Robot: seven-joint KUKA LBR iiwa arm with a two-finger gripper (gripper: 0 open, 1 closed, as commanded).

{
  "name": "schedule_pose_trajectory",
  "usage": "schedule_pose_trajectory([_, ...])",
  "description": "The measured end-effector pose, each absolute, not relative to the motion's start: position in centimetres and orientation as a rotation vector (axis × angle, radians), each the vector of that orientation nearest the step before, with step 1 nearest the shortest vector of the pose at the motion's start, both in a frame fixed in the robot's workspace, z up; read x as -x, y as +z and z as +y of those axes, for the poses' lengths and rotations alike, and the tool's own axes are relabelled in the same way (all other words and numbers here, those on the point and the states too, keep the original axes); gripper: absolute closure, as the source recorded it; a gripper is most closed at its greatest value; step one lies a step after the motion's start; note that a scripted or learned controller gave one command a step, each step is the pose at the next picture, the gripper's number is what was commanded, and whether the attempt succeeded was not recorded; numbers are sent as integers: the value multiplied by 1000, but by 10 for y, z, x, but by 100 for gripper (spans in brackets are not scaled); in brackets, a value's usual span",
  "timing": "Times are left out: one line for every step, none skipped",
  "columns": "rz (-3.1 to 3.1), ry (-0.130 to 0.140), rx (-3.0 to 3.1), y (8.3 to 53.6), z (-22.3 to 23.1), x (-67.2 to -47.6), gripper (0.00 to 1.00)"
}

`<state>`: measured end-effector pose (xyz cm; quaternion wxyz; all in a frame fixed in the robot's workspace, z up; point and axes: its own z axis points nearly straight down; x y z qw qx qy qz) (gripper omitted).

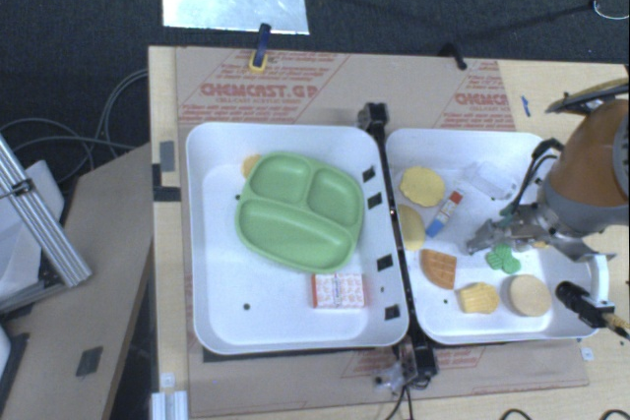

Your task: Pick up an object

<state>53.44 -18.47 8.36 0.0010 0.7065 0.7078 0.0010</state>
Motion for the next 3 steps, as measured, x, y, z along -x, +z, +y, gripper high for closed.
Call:
schedule_pose_trajectory([2221, 3, -2217, 95, -185, -534, 100])
schedule_pose_trajectory([2221, 5, -2212, 153, -190, -543, 100])
schedule_pose_trajectory([2222, 4, -2213, 201, -186, -537, 100])
